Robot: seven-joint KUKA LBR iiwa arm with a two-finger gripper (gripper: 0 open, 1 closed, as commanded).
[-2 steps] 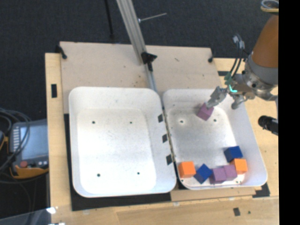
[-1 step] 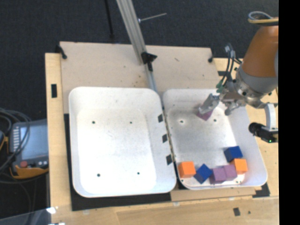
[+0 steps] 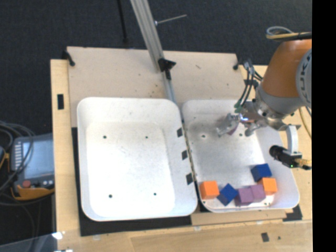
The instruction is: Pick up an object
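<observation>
- The blocks lie bunched along the near edge of the right bin [image 3: 210, 114]: an orange block [image 3: 209, 189] toward the near left corner, a blue block [image 3: 228, 193] touching it, a purple block [image 3: 251, 195] next along, a second orange block [image 3: 269, 185] and a second blue block [image 3: 261, 171] just behind it toward the near right corner.
- The jaws [image 3: 229, 125] hang over the far half of that bin, well apart from the cluster, above bare bin floor.
- Nothing sits between them; whether they stand apart or together I cannot tell, as that part is blurred.
- The arm [image 3: 286, 77] comes in over the bin's right edge, its orange band above the wrist.
- The left bin [image 3: 84, 109] sits beside it on the worktop [image 3: 121, 70], the two touching at their inner edges.
- Step in hand, as I judge it: the approach, no pick yet made.
- The next move calls for shifting toward the near edge, choosing one block and descending on it.
- The second blue block looks the easiest, standing a little clear of the row; the others crowd each other and the bin wall, which could block the jaws.
</observation>
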